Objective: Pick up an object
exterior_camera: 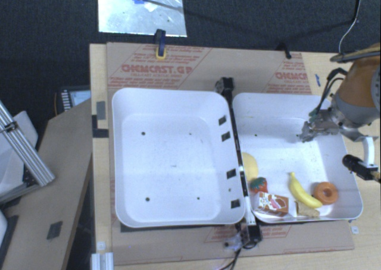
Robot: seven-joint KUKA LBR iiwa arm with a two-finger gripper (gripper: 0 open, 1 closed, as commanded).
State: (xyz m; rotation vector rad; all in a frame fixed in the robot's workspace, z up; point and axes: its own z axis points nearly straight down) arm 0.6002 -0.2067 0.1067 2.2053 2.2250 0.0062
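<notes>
Camera view: the left bin (172,156) is seen well to the left of the gripper, its white floor bare apart from a few small dark holes. The right bin (274,144) is seen beside it, and the two are joined along a dark seam with black clips. Down and to the left of the gripper, against the seam wall, a pale yellow rounded object (249,166) is found, and just below it a small red and green piece (258,184). Beneath that, a red and white packet (272,204) is laid flat near the bin's lower rim. Below the gripper, a banana (301,190) is laid at a slant, with an orange ring-shaped object (325,192) just to its right. The gripper (308,132) is held over the upper right part of the right bin, well apart from all these things. Nothing is seen between its fingers; whether they are spread or closed cannot be told.
</notes>
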